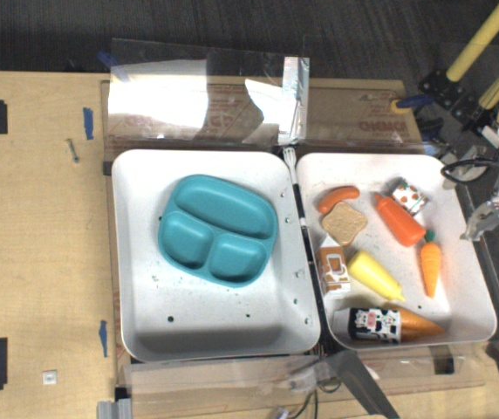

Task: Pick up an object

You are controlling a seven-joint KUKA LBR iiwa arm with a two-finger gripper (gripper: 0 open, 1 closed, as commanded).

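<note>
The hand [483, 218] sits at the right bin's [481, 297] edge; I cannot tell its state. Crowded toys, like the carrot [430, 267], risk a glancing miss.

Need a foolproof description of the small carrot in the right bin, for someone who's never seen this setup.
Start at the right white bin, the one full of toy food, not the one holding the teal divided plate. Look along its right side, just below the bigger orange bottle-shaped piece. The small carrot stands alone there, pointing down, orange with a small green top, unlike the yellow piece to its left.
</note>
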